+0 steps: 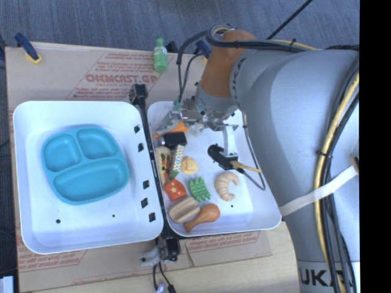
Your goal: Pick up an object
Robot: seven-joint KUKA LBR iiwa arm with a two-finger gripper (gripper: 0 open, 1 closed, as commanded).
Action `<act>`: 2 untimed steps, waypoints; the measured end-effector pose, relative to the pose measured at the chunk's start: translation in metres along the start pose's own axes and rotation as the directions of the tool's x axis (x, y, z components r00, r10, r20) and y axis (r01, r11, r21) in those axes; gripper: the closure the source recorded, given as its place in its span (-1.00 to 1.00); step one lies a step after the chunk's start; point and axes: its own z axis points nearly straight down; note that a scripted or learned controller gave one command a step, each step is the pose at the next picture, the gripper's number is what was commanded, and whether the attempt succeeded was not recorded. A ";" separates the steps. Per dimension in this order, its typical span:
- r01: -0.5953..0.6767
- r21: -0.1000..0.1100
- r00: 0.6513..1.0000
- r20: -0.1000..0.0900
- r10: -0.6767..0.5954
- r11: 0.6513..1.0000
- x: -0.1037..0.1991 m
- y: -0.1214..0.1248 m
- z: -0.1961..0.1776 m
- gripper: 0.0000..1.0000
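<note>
At the far left we see the left bin (pixel 24 182), which carries a blue divided plate (pixel 85 163) and nothing else that we can make out. Moving right across the black clips where the two bins meet, we come to the right bin (pixel 259 215), where the toy food is crowded: a red piece (pixel 175 190), a green ridged piece (pixel 199 189), a small pale yellow lump (pixel 189 165), a croissant (pixel 227 185), and a brown drumstick (pixel 201 217) lying near the front rim with its long axis running up to the right. Above these, at the bin's back end, the gripper (pixel 183 122) hangs low over an orange piece (pixel 179 127) and a black block (pixel 174 140). Whether it is open or closed we cannot tell. We judge the orange piece the likeliest target, since it lies directly beneath the tool, while the other toys lie toward the front. Farther right, the grey arm (pixel 293 121) covers the bench.
</note>
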 end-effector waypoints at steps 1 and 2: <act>0.003 0.010 1.000 0.001 -0.003 1.000 -0.001 -0.001 -0.011 1.00; 0.004 0.005 1.000 -0.001 -0.004 1.000 0.000 0.000 -0.012 -1.00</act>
